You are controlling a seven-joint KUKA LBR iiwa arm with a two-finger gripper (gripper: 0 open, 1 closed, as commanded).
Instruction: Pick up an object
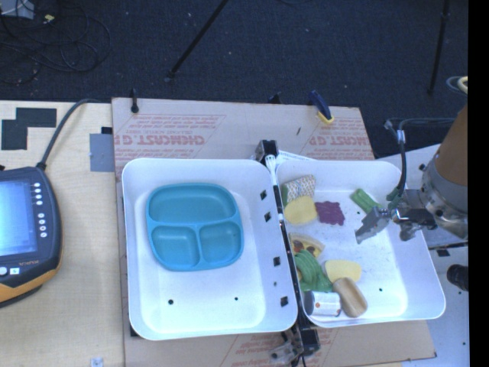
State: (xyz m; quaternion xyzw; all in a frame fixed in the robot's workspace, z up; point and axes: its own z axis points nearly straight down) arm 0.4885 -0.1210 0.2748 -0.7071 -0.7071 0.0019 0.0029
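Gripper (380,224) hangs over the right side of the right bin (416,297), fingers spread open with nothing between them. Objects lie clear of it, toward the left of that bin: green piece (364,199) at the far side, purple piece (330,212), yellow lump (300,210), second yellow piece (343,270), tan bread-like roll (351,296). Left bin (145,304) holds a blue divided tray (194,226).
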